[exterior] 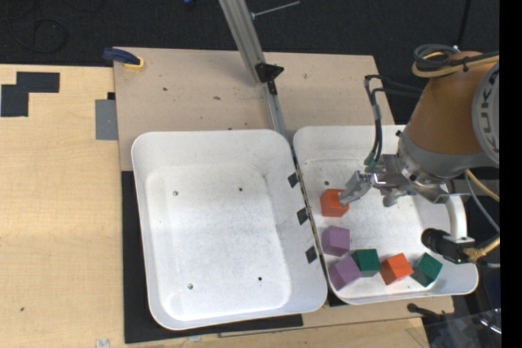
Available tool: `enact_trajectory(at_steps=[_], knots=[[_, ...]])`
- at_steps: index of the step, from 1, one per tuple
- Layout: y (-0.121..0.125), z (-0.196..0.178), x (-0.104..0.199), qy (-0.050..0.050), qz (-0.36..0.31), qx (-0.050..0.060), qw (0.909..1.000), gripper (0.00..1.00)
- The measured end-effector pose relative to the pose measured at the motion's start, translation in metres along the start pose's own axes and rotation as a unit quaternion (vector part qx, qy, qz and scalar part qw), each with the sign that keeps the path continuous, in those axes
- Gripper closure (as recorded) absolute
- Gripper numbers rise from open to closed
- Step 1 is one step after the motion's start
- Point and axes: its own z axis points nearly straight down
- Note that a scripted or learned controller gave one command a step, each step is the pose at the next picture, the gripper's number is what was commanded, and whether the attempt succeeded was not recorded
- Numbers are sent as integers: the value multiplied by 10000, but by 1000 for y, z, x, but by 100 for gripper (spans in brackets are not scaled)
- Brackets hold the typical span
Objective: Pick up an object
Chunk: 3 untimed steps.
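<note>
I see gripper [352, 193] low in right bin [342, 144] | touching orange block [333, 203] | finger state: cannot tell | purple block [335, 240] just nearer

Smooth, faintly glossy white plastic for the two bins [163, 155], matt pale wood for the bench [196, 90], ribbed bare metal for the slanted rail [236, 16], matt coloured blocks [334, 240], glossy orange casing on the arm [449, 114].

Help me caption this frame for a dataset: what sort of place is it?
Most likely a robotics lab test bench: a grey and orange arm reaches over two white bins with small coloured blocks, and an aluminium rail stands behind.
</note>
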Motion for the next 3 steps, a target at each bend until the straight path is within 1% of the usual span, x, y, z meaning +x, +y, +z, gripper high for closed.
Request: enact_trajectory(at_steps=[1,2,3], knots=[[8,57,-2,0,-1,1,10000,0],[8,44,-5,-3,57,-16,10000,100],[4,-1,-1,-7,0,-52,10000,100]])
